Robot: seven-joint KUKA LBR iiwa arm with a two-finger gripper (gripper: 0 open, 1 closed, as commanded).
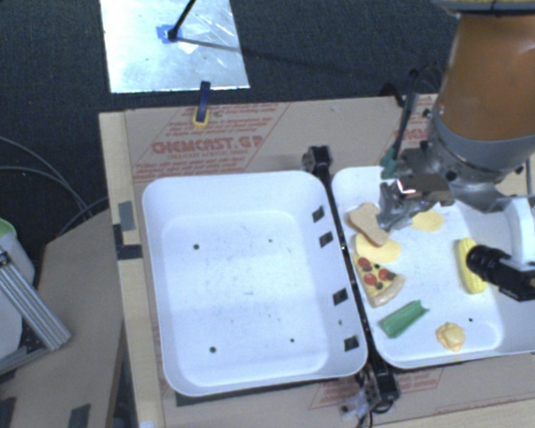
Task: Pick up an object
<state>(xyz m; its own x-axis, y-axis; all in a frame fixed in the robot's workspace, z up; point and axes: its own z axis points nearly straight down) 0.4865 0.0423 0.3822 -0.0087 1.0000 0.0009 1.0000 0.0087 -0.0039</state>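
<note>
Where the hand [397, 207] hovers, tan toast [368, 224] lies flat

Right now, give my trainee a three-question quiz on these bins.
1. True or false: the pizza slice lies in the left bin.
2. Which item lies nearest the right bin's front edge? A) bread slice B) green piece C) pizza slice
3. Fill in: the hand hangs over the ____ slice.

Key: 1 false; 2 B; 3 bread.
</note>
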